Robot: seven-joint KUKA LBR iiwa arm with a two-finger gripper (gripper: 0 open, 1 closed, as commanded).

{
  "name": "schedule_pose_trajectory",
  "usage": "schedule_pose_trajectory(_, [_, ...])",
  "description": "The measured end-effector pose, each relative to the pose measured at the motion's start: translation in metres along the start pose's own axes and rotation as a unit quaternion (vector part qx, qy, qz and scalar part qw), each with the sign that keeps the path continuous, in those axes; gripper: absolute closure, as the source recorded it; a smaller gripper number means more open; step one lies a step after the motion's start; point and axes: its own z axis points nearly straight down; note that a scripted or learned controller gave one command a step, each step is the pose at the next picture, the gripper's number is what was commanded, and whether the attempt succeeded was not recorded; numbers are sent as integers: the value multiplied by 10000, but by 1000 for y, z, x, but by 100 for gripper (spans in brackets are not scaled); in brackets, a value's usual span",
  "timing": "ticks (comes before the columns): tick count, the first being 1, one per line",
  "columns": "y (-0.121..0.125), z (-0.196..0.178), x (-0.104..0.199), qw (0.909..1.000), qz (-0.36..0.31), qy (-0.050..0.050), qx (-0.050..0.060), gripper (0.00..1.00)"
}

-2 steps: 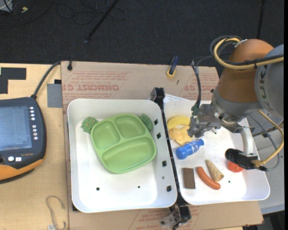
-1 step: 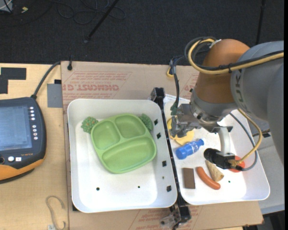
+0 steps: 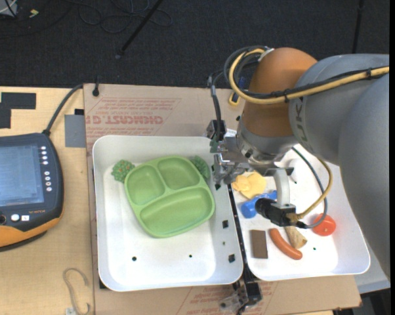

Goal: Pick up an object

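The arm's gripper (image 3: 218, 166) hangs low at the divider between the bins, probably lining up a grab — can't tell its state. Crumpled yellow item (image 3: 251, 185) sits just beside it in the right white bin (image 3: 345, 258) — likely target.

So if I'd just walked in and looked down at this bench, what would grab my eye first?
Probably the big grey arm with its orange band, reaching in from the right and hanging over the right bin. Next, the bright green divided plate lying in the left bin. Then the small clutter under the arm: a yellow piece, a brown block and an orange-red sausage shape.
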Motion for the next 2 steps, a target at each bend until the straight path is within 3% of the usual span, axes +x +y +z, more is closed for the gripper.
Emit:
schedule_pose_trajectory(1, [1,-12,61,10000,-5,3,0,100])
schedule_pose_trajectory(2, [10,-4,54,10000,17,-11,3,100])
